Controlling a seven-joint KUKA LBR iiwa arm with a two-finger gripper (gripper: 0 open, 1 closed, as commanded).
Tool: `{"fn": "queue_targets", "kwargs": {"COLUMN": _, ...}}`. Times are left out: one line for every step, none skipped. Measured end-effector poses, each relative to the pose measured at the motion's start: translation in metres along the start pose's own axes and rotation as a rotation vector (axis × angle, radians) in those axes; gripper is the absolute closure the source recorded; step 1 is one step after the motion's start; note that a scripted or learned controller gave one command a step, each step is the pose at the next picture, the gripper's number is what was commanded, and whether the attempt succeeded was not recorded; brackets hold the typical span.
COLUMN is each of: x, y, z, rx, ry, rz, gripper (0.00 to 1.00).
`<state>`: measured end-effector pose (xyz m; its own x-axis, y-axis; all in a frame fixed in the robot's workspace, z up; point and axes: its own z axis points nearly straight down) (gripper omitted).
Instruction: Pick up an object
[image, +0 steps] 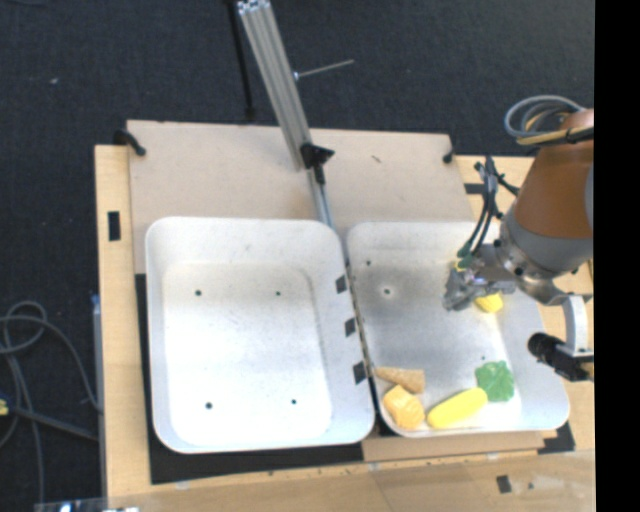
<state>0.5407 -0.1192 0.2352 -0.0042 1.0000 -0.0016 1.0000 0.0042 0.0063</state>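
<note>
My gripper (461, 294) hangs low over the right bin (420, 330), near its upper right part, under the grey wrist and orange band. A small yellow piece (489, 303) lies right beside it, touching or almost touching its right side. Along the bin's front edge lie a tan wedge (401, 378), an orange-yellow block (403, 408), a long yellow object (457, 407) and a green lump (494, 380).
The left bin (250, 330) stands beside the right one, and clips sit along the shared rim (350, 325). A slanted metal rail (285, 90) rises behind the bins. Cables and arm hardware (560, 350) crowd the right bin's right edge.
</note>
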Motion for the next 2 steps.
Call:
{"fn": "queue_targets", "kwargs": {"x": 0.048, "y": 0.006, "z": 0.002, "rx": 0.004, "ry": 0.002, "rz": -0.002, "gripper": 1.00}}
{"fn": "queue_targets", "kwargs": {"x": 0.093, "y": -0.005, "z": 0.001, "rx": 0.005, "ry": 0.003, "rz": -0.002, "gripper": 1.00}}
